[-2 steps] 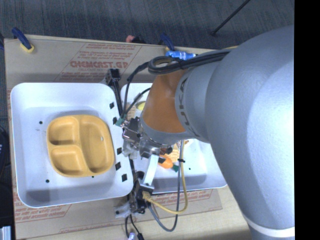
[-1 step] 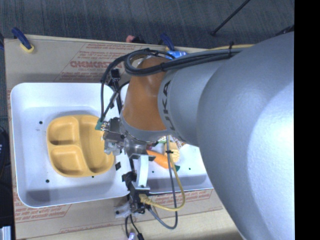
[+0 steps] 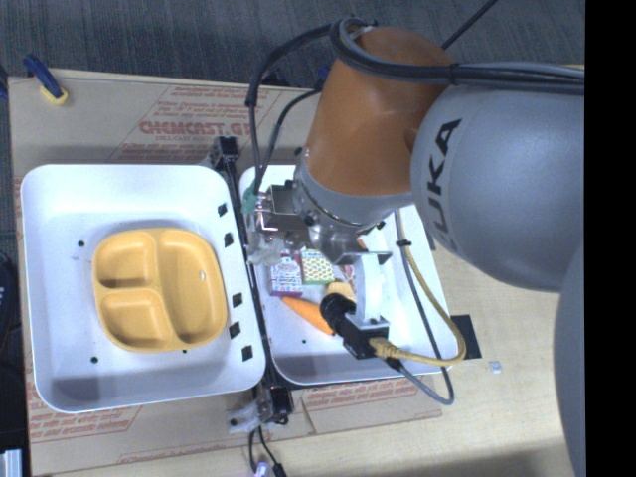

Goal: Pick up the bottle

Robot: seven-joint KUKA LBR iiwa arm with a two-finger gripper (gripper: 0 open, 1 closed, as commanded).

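The arm point(image 3: 397, 157) crowds the right bin point(image 3: 298, 361), covering its clutter point(image 3: 303, 271).

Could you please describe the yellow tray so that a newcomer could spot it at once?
Look at the left white bin, away from the arm. The yellow tray lies in its middle: a rounded plate split into three compartments, and the one large thing in that bin.

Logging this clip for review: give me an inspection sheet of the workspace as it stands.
Surface: bench of printed cardboard bearing two white bins; left bin, right bin.
Job's things: bottle not identifiable; small items under the arm, among them an orange carrot-like piece and a patterned packet.
Clutter: yellow divided tray in the left bin.
Hand: hand low over the right bin, its grasp hidden.
Cables: black cables along the arm; yellow cable looping over the right bin.
Surroundings: blue-and-yellow clip at the bench's far left corner.
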